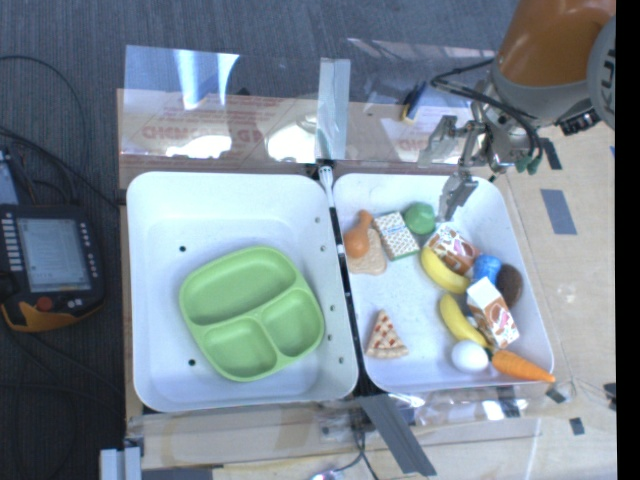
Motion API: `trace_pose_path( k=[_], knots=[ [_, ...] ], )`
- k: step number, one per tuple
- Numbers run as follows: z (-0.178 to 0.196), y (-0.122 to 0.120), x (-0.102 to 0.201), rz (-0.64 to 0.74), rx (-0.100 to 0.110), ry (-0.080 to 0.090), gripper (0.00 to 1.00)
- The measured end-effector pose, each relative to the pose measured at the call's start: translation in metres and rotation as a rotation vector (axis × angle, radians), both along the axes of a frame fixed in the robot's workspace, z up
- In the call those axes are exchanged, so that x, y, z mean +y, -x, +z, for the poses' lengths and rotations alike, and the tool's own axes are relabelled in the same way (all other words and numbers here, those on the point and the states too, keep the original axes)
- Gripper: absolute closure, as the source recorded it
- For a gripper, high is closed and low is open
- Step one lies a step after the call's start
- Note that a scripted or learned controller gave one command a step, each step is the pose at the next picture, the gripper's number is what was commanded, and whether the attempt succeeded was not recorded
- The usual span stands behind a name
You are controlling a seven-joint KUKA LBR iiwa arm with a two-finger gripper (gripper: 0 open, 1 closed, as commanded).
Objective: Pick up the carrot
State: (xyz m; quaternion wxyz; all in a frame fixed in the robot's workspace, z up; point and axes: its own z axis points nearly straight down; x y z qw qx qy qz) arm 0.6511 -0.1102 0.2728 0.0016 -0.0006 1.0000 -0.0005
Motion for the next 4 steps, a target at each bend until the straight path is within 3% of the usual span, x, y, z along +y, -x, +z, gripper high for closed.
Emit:
trace_pose_path(
  k=[1,2,3,4],
  knots=[
    [0.015,0.083,-0.013,-0.102,-0.002,0.000,0.00],
    [-0.157,0.145,0.016,-0.026,0.017,-0.003,0.00],
    [-0.180,0.162,-0.029,0.395,-0.006,0.002,0.00],
    [-0.151,0.152,-0.004,0.633,0.000,-0.001,0.00]
  ],
)
